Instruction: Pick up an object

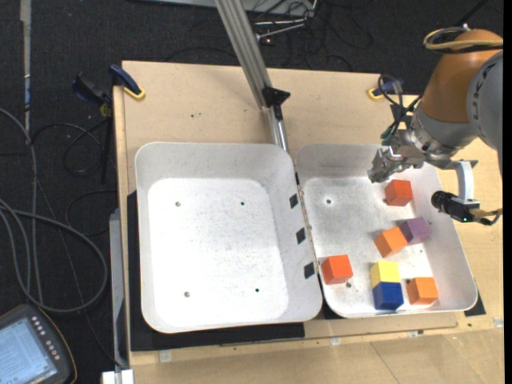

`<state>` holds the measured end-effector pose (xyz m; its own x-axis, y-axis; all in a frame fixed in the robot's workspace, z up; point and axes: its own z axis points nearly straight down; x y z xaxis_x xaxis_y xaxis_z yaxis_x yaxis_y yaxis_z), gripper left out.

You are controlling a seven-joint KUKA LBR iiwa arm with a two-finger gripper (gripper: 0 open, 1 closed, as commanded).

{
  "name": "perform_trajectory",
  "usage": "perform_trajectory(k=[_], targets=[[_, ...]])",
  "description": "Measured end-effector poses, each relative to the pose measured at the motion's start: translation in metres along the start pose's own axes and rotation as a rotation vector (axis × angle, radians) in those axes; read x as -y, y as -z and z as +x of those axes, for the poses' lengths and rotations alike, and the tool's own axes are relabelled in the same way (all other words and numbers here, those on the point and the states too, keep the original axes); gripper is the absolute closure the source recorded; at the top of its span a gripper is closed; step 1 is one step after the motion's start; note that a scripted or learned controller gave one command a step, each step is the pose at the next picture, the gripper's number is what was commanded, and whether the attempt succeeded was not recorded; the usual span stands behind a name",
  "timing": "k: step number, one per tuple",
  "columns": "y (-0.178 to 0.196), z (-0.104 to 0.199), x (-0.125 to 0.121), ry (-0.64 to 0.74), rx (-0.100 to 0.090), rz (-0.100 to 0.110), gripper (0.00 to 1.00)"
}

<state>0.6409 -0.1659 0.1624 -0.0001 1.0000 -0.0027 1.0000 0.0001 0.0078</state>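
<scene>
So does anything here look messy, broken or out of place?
Nothing stands out. The blocks sit loosely scattered in the right bin, a yellow block touching a blue one, none spilled outside. The gripper hangs above them.

One fixed camera hangs above the counter (240, 94), looking down at a slant from its front edge toward the far side. It stands far enough back to take in both white bins (216, 230), the dark floor around the counter, and the arm (460, 86) entering from the right.
</scene>
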Motion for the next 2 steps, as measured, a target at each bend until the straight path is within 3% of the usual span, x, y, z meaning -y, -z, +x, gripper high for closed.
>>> perform_trajectory(k=[1,2], targets=[[0.054,0.000,-0.002,0.002,-0.001,0.000,1.00],[0.063,0.046,0.000,0.007,-0.004,0.006,1.00]])
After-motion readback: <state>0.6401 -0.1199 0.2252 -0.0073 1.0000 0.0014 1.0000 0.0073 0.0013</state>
